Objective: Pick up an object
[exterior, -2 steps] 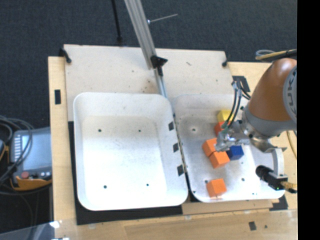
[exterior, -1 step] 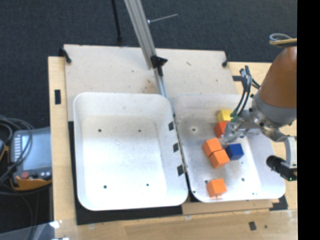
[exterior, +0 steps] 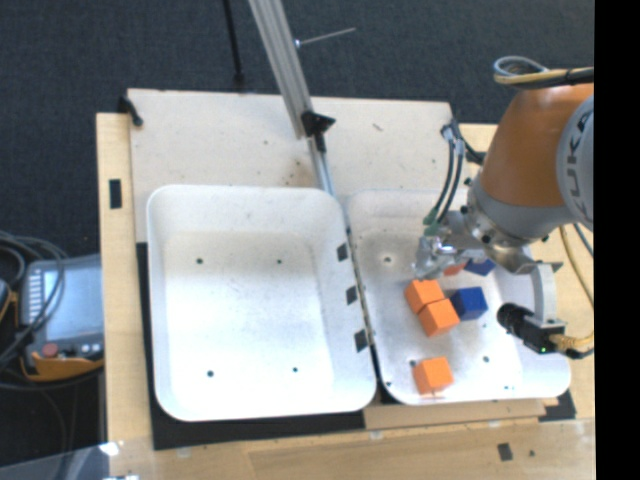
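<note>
The grey arm with the orange band (exterior: 535,158) enters from the right of the frame and hangs over the upper part of the right white shallow bin (exterior: 395,228). Its two-finger gripper (exterior: 438,256) is in the middle right of the frame, above the bin floor. I cannot tell if the fingers are wide or narrow, because the wrist and the cables cover them; no thing is seen between them.

Just below the gripper, two orange cube-shaped blocks (exterior: 431,306) lie touching each other. A dark blue cube block (exterior: 468,302) lies just beside them on the right. A second blue block (exterior: 480,266) is partly hidden under the wrist, with a small red piece next to it. One more orange cube block (exterior: 433,374) lies apart, near the lower edge of the same bin.

The left white shallow bin (exterior: 170,218) takes the centre left of the frame. A silver metal pole (exterior: 280,53) runs from the top of the frame down to the bench.
</note>
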Controlling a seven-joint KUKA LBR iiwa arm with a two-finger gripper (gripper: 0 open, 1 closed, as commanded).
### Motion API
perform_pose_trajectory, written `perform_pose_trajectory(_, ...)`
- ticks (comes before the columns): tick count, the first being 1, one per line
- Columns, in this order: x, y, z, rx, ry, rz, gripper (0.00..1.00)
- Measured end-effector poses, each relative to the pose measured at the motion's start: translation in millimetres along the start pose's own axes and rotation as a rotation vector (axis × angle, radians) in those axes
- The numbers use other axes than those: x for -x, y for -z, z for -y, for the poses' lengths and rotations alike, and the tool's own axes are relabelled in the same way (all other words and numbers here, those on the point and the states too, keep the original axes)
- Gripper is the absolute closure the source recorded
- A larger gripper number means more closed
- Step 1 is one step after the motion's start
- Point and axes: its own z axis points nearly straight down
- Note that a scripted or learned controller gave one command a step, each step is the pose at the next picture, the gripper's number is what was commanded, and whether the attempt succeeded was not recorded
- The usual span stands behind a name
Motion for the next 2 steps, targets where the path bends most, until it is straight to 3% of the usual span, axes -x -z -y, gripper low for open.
perform_pose_trajectory(2,-102.1,-15.9,-5.6,-0.005,0.001,0.001,1.00)
